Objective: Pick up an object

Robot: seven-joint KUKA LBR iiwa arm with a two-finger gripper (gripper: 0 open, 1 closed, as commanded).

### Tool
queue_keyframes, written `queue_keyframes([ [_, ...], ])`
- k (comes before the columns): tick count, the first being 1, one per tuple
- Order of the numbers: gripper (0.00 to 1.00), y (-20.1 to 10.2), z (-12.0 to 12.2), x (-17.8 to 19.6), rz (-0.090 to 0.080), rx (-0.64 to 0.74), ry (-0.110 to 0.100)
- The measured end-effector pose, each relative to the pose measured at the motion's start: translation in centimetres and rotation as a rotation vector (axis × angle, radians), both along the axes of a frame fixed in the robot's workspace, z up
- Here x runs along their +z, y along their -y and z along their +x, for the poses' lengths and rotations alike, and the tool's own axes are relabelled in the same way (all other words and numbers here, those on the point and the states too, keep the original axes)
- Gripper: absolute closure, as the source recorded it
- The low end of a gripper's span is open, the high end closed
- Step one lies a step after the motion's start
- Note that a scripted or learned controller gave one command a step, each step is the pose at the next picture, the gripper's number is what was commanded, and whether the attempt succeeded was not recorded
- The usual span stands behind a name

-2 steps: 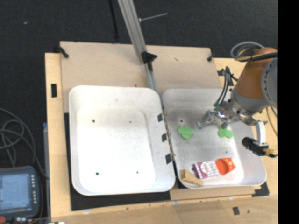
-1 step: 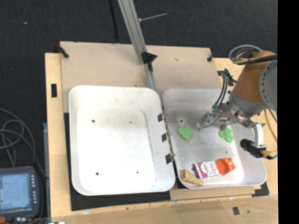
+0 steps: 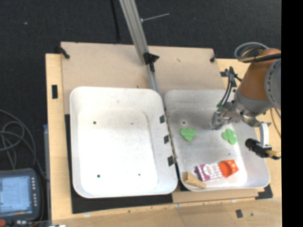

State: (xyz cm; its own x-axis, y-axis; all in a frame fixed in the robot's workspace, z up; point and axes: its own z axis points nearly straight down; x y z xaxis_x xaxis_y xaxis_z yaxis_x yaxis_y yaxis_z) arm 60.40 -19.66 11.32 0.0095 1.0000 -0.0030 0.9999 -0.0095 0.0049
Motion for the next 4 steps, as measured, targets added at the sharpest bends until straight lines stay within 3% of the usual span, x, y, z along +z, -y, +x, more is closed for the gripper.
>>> queue_keyframes([
  [3, 1.00, 0.5, 0.0, 16.4, 0.000, 0.011, 0.003],
  [4, 1.00, -5.5, 0.3, 16.2, 0.004, 0.016, -0.004],
])
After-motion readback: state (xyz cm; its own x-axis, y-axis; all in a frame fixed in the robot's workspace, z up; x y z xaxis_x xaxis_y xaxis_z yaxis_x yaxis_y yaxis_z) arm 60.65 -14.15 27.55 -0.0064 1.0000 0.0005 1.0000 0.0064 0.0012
